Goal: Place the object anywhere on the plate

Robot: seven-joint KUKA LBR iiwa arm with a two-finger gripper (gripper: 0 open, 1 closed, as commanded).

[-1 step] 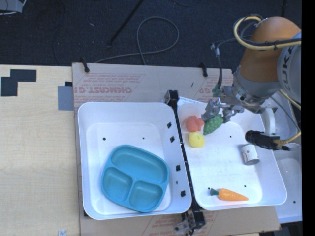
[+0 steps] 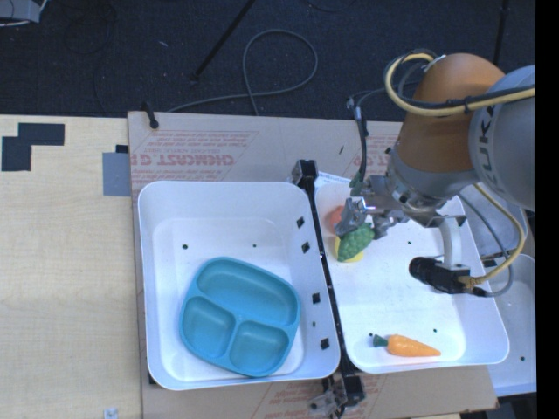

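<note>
A blue three-compartment plate [image 2: 240, 315] lies in the left bin [image 2: 166, 208]. In the right bin [image 2: 476, 339], near its left wall, my gripper [image 2: 365, 219] hangs low over a small cluster of toys. A green, broccoli-like piece [image 2: 353, 244] sits right under the gripper, touching or nearly touching it. A yellow piece [image 2: 341, 257] peeks out beneath the green one, and a red-orange piece [image 2: 334, 218] lies just to its left. The arm's wrist hides the part of the bin behind the gripper.
An orange toy carrot [image 2: 410, 346] lies near the right bin's front edge. A black divider rail [image 2: 316, 269] runs between the two bins. A black fitting with cables [image 2: 439, 274] hangs off the arm over the right bin.
</note>
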